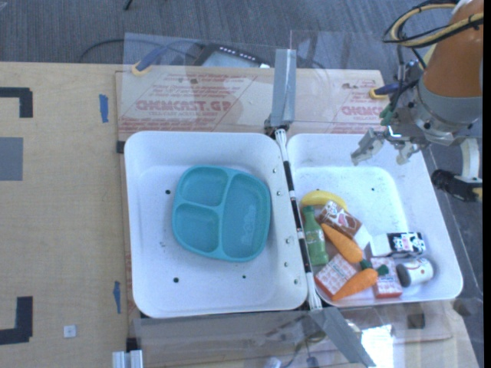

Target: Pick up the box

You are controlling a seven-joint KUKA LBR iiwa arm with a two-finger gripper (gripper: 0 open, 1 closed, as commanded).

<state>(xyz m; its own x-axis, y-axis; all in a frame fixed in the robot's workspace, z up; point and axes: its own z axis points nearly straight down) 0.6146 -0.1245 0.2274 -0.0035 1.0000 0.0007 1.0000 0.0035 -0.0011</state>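
Observation:
A red and white box (334, 274) lies flat at the front of the right bin (430, 198), partly under an orange carrot (355, 284). A brown snack box (342, 221) lies closer to the bin's middle, and a small black and white carton (405, 243) sits further right. My gripper (381, 149) hangs over the bin's back edge, well apart from all of these. Its fingers (362, 152) are spread open with nothing between them.
The right bin also holds a yellow banana (324, 199), a green bottle (313, 237), a second carrot (343, 244) and a white can (418, 271). A teal divided plate (222, 212) lies in the left bin (146, 205). Yellow cables (414, 18) loop beside the arm.

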